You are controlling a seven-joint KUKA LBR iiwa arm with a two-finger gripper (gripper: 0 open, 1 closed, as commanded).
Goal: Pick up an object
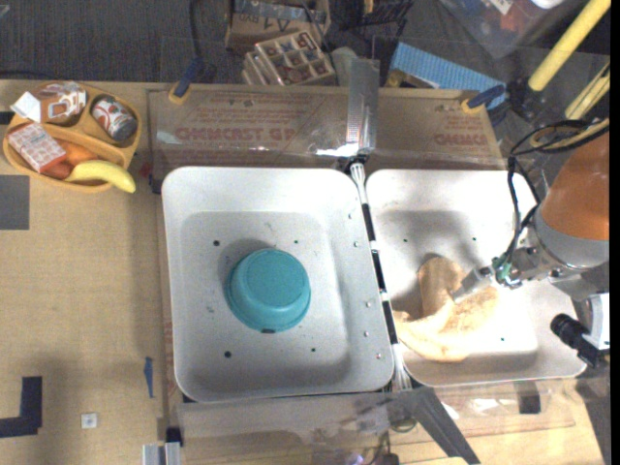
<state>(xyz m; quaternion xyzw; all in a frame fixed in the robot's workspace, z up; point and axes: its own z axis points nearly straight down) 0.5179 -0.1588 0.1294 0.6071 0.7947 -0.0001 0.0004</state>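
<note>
Tan, banana-like object (448,320) lies in the right bin (455,201); the jaws (481,279) hover touching it, spread unclear. Judged: approach step; next, close and lift.

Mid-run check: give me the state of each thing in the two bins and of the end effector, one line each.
Teal bowl: upside down, in the left bin.
Tan objects: two overlapping pieces lying flat in the right bin.
End effector: down in the right bin at the tan objects; grip not clear.
</note>
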